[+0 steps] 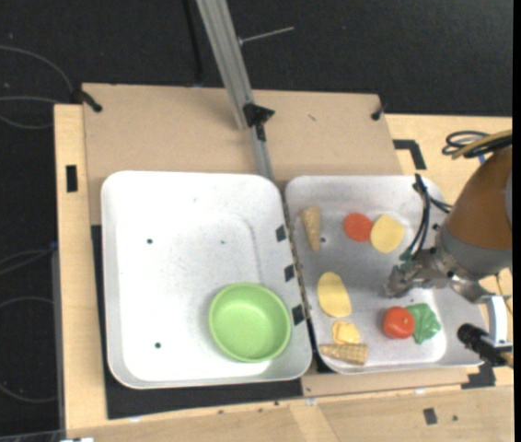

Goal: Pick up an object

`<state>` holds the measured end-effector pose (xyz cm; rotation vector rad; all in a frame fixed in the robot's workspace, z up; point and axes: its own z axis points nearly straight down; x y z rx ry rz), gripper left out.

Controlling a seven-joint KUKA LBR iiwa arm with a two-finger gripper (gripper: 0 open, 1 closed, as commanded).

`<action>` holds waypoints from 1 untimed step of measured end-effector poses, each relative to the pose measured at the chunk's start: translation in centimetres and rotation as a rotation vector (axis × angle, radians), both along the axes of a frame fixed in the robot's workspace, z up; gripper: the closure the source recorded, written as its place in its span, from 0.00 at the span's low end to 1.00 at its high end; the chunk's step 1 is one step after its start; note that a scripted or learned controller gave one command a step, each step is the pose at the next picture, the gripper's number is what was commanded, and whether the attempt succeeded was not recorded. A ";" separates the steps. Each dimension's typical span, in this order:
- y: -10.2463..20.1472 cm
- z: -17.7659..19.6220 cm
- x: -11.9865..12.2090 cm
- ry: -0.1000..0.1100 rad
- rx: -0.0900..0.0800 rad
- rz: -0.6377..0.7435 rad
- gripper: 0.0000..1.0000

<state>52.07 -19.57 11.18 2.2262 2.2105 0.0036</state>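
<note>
Gripper [406,279] sits low in the right bin [334,191], toward its 3 o'clock side, above bare floor. Finger state: cannot tell from this view. Nearest candidate is the red tomato with green leaf [408,322], just beside at 6 o'clock; a yellow piece [387,233] lies near at 11 o'clock. Judgement: centre over the tomato before descending, straddle its red body, and keep clear of the bin wall. The green bowl [249,321] in the left bin [150,219] is well apart.

Bench [178,132] bears left bin [187,228], right bin [353,196].
</note>
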 end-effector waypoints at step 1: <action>0.8 5.0 0.7 -0.002 0.000 0.012 1.00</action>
